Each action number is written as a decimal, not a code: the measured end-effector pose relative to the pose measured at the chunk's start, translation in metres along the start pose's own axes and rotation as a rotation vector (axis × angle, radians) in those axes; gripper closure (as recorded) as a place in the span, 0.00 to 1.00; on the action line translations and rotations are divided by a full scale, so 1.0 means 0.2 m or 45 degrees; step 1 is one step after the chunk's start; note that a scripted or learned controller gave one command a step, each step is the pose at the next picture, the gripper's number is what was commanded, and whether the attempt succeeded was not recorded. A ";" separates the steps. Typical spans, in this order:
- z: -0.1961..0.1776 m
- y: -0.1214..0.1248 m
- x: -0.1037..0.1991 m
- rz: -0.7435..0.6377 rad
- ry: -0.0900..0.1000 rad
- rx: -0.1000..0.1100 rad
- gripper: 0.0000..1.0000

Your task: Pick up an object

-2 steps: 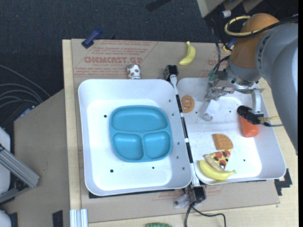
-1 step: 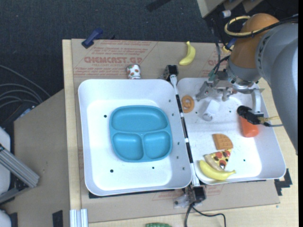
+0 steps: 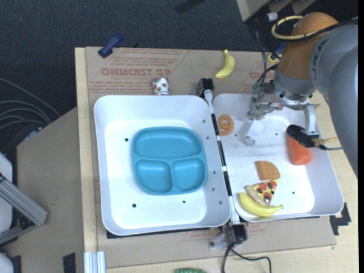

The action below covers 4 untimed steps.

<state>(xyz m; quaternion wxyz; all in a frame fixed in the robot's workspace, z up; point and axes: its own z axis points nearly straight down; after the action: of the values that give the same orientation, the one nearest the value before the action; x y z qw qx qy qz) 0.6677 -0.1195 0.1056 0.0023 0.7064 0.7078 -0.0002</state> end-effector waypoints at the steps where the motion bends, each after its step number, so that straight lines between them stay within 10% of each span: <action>1: 0.00 0.00 0.00 0.000 0.000 0.001 0.00; 2: 0.11 -0.01 -0.09 0.003 0.004 0.007 0.00; 3: 0.05 0.00 -0.09 0.002 0.002 0.003 1.00; 4: 0.05 0.00 -0.09 0.002 0.002 0.004 0.00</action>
<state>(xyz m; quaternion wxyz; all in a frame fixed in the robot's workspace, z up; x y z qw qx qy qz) 0.6669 -0.1371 0.0952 0.0007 0.7069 0.7074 -0.0007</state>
